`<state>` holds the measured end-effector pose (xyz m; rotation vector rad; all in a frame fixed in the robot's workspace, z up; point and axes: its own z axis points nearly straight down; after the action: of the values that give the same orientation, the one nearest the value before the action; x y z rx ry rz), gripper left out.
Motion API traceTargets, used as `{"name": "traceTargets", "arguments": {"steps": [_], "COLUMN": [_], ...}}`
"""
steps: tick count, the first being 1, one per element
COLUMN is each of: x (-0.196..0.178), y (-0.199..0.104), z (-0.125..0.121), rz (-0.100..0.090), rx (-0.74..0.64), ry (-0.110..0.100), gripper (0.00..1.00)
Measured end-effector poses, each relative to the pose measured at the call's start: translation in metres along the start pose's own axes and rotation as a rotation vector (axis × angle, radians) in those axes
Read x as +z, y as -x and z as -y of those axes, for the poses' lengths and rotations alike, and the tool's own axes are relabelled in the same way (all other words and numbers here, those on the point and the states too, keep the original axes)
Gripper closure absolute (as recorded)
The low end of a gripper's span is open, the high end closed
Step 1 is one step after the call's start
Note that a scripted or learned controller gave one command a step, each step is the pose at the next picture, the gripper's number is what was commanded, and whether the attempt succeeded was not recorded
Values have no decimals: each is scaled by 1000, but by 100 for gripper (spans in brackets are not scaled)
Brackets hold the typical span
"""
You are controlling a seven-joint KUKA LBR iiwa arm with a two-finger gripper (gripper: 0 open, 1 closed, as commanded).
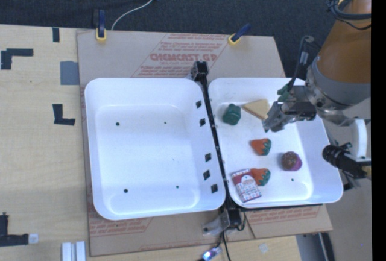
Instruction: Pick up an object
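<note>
So the pickable stuff is all in the right bin: an orange-red strawberry-looking toy mid-bin, a green lump and a tan wedge near the back, a purple ball toward the right, plus a small red-and-white packet with an orange carrot-ish piece touching it at the front. My hand hangs just beside the wedge and above the strawberry, nothing in it, and honestly I cannot tell if it's spread or pinched from this angle. I'd go for the strawberry since it sits apart from its neighbours, come straight down and centre on it. Left bin isn't in play. Readable text: the cardboard sheet on the bench says something like "CHEMCAST GP" in red; packet print is too small
</note>
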<state>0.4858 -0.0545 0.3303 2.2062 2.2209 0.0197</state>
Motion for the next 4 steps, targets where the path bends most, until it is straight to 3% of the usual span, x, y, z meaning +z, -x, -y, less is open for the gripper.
{"name": "traceTargets", "arguments": {"steps": [1, 2, 3, 4], "x": [-198, -204, -202, -202], "y": [-35, -115, -173, -252], "z": [-16, -28, -61, -74], "rz": [1, 0, 1, 0], "rx": [2, -3, 0, -3], "ry": [2, -16, -17, -18], "gripper": [100, 100, 100, 100]}}
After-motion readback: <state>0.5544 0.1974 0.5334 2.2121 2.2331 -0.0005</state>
